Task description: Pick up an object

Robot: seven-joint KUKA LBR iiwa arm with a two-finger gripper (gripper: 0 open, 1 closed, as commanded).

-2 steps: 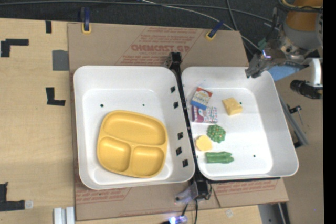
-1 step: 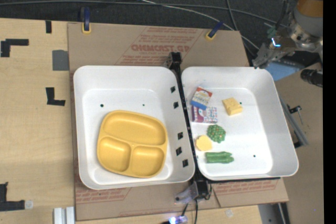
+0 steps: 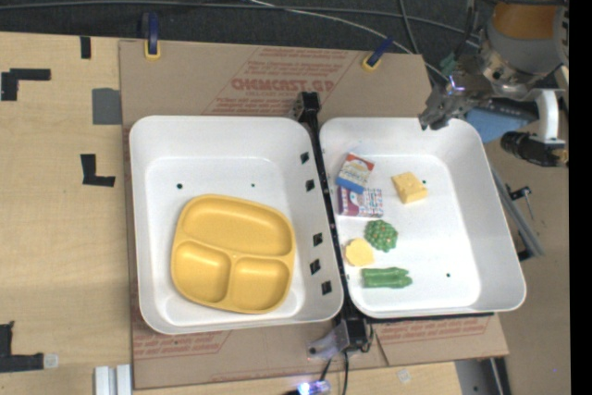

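Hovering at the far right corner of the right bin (image 3: 504, 291): gripper (image 3: 435, 118) sits just over the rim, nothing between its fingers. Jaw state: can't tell from this angle, the tip is dark and small against the bin edge.

Candidates all lie in the right bin, toward its left half, so down-left of the gripper in the camera view:
- yellow cheese-like block (image 3: 410, 188): nearest to the gripper, alone, clear space around it
- small printed box (image 3: 355, 172), touching or overlapping a second flat packet (image 3: 362, 201)
- green broccoli-like piece (image 3: 381, 235), just beside a yellow round piece (image 3: 359, 252)
- green long piece (image 3: 386, 277), long axis roughly left-right in view

Left bin (image 3: 148, 153) holds a yellow 3-compartment tray (image 3: 231, 254), well apart from the arm.

Judgement: no grasp yet, task at the approach stage. Best target is the cheese block, since it's closest and isolated. The move needs travel down-left, then a descent. The clustered items near the divider risk a double contact or a miss.
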